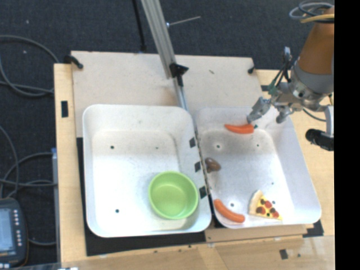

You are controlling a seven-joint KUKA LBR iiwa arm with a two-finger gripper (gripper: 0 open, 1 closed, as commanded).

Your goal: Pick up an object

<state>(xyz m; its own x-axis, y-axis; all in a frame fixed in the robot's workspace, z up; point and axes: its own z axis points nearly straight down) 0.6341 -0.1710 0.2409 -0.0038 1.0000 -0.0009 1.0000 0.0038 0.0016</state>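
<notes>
My gripper (269,117) hangs over the back right corner of the right bin (292,167), open, with nothing between its fingers. Its left fingertip (255,118) stands just beside the right end of an orange pepper-shaped toy (239,129) that lies on the bin floor near the back wall. A small brown lump (212,163) rests by the bin's left wall. At the front lie an orange sausage (229,211) and a pizza slice (264,206).
A green bowl (173,194) sits in the front right corner of the left bin (112,151). A slanted metal pole (163,38) rises behind the bins, ending at their shared edge. Cables trail on the dark floor at left.
</notes>
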